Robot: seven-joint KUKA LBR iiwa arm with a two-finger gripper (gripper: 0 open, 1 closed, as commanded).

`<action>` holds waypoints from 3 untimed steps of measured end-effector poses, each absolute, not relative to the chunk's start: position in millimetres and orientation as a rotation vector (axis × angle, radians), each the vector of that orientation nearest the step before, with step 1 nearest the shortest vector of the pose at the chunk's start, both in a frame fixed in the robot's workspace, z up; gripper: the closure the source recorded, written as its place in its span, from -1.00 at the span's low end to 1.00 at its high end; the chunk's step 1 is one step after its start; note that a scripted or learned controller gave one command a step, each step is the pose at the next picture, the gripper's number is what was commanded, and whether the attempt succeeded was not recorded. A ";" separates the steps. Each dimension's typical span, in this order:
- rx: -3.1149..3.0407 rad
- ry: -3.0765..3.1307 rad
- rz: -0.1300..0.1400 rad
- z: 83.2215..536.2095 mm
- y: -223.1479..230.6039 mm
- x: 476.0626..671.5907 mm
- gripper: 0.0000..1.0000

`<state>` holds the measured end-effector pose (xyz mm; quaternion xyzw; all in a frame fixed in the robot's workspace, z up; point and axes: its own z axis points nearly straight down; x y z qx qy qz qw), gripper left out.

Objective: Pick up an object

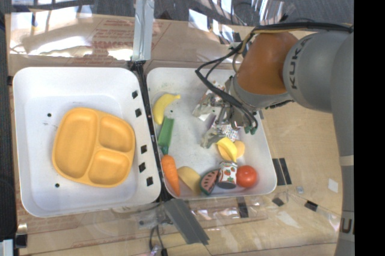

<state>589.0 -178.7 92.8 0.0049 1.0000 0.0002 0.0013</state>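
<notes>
Bright, even light; glare on the plastic sheeting (54, 44); sharp focus.

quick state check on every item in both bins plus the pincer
yellow tray: flat in the left bin, compartments bare
banana: lying in the right bin
green item: lying below the banana
carrot: lying by the bin's left wall
tomato: resting at the front
pincer: low over the right bin
</notes>
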 end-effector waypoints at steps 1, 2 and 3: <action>-0.188 3.133 0.000 92.9 -209.2 542.7 -1.00; -0.021 3.137 0.000 92.8 -167.6 527.7 -1.00; -0.129 3.140 0.002 92.1 -175.6 518.1 -1.00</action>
